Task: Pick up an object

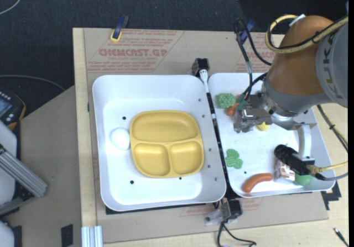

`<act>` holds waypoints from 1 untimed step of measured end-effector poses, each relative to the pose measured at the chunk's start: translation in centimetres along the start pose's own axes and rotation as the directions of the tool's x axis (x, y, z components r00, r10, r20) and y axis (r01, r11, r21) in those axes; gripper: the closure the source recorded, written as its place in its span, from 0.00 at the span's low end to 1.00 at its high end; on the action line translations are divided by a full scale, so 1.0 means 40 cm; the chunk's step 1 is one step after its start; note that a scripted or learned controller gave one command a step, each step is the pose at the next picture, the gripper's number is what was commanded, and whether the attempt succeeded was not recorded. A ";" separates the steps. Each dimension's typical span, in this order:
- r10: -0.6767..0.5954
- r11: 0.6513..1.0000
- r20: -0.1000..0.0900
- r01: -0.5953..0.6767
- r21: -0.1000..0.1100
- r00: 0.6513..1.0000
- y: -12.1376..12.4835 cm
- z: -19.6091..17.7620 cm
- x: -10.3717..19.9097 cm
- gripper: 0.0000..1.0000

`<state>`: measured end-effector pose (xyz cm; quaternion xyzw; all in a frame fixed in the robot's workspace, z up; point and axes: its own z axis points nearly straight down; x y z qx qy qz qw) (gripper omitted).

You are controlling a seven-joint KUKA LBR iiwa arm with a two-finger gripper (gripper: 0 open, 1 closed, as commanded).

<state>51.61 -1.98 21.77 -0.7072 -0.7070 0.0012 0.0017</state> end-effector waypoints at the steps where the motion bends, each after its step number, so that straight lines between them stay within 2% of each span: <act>1: 0.001 1.000 0.002 -0.001 -0.008 1.000 0.021 -0.036 -0.033 1.00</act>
